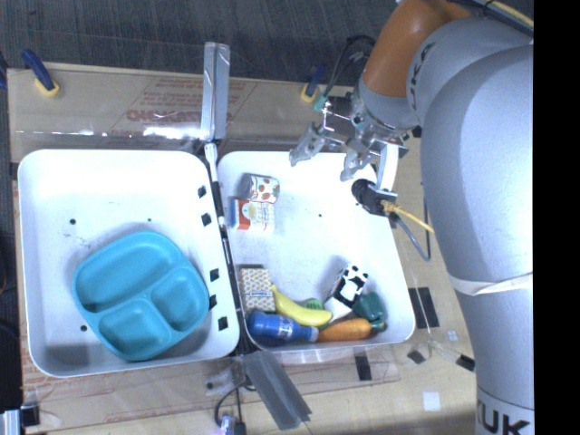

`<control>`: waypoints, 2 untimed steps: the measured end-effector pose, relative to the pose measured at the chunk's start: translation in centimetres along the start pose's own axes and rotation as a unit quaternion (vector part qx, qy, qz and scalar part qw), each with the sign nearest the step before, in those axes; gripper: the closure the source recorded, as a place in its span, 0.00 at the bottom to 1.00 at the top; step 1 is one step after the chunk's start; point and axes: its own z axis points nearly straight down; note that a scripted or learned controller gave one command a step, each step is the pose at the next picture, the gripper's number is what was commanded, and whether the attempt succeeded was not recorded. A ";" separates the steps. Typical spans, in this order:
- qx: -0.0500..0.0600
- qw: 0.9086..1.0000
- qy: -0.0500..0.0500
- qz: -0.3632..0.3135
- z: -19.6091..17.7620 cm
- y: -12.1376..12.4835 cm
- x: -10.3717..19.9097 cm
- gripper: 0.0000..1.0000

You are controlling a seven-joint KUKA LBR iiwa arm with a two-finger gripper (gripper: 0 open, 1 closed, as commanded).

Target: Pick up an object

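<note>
claw (330, 157) spread open, holding nothing, over right bin (313, 243) far edge | small carton (256, 201) near that bin's far-left corner | banana (300, 309), blue bottle (281, 330), carrot (347, 330), black-and-white toy (350, 285) along near edge | blue divided tray (139, 294) in left bin (54, 234)

1. Blue divided plate (140, 294) sits in the white left bin (36, 207).
2. Next to the yellow banana (302, 310): dark blue bottle (279, 328), orange carrot (346, 330), black-and-white cow-patterned toy (351, 285).
3. Red-and-white carton (256, 202) up the bin from the banana.
4. Grey arm (480, 152), orange band (399, 43).
</note>
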 end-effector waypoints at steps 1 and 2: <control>-0.001 1.000 0.000 0.030 11.7 -0.1 3.2 0.00; 0.001 1.000 0.000 -0.001 13.0 -6.6 0.9 0.00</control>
